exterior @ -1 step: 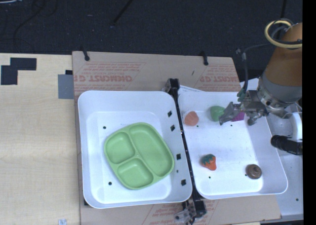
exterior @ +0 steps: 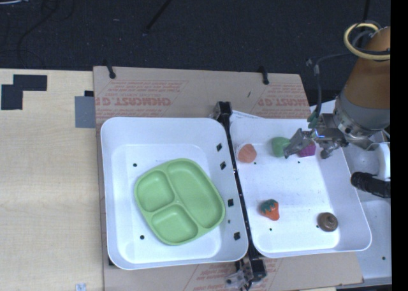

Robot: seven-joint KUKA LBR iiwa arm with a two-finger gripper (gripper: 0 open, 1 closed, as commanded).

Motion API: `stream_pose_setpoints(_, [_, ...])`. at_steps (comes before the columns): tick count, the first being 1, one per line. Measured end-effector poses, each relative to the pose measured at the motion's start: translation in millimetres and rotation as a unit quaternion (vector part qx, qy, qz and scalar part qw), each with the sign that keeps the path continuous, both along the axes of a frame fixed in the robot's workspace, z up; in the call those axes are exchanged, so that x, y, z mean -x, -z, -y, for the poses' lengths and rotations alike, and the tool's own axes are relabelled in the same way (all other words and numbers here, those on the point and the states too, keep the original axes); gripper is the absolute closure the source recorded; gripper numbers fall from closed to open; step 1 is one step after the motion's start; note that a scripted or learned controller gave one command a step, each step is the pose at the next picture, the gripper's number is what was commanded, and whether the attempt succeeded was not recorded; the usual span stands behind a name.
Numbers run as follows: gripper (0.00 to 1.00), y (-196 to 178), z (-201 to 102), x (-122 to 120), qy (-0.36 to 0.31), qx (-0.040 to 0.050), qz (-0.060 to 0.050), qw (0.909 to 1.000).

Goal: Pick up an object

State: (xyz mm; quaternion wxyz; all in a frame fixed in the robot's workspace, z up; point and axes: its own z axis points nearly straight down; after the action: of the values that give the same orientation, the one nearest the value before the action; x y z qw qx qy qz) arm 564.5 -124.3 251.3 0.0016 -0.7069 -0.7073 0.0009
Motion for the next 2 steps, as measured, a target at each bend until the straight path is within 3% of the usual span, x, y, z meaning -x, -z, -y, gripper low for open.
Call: stream_pose_setpoints(2, [0.00,128.5,1.8,2.0,0.000,-0.0006,-0.003,1.0000])
